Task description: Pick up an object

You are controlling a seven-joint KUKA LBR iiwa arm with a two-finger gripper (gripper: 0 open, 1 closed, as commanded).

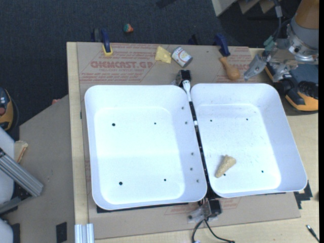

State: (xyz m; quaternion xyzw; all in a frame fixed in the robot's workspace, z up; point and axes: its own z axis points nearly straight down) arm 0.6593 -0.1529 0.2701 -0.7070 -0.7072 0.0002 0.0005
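Tan lump (225, 166) lies in right bin (283, 110); claw (259, 65), released, well apart beyond far rim.

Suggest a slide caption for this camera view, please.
Gripper poised beyond the right bin, where a tan cone-shaped object lies near the front.

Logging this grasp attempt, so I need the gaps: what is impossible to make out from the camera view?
- Gripper: small and blurred at upper right; finger state unclear.
- Grey arm: cut off by the top right edge.
- Small tan cone-shaped object in the right white bin: too small to identify.
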